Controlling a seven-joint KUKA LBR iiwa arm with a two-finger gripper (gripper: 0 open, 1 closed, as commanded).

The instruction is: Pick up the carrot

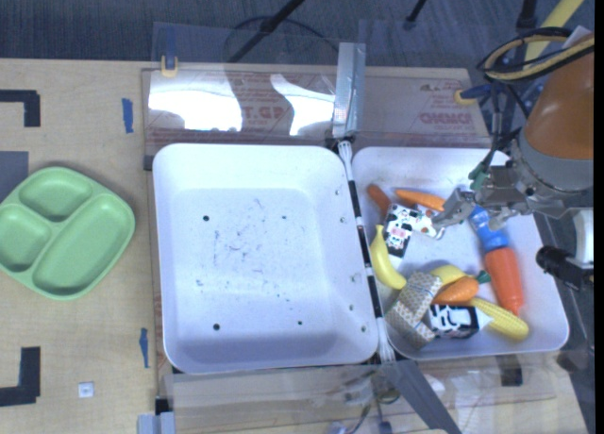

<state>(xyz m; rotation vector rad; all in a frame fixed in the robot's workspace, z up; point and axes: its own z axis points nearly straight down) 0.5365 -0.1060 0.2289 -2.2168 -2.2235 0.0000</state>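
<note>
Since the carrot (507, 274) lies at right side of the right bin (557, 328), near the gripper (461, 208), we cannot tell the fingers' state; approach vertically, w/ fingers across its width.

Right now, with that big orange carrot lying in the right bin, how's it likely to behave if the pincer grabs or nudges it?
The carrot looks like smooth moulded plastic, so probably stiff and light. Its rounded, tapered body may roll or slip from a pinch. It lies close beside the yellow corn, which a nudge could disturb.
</note>
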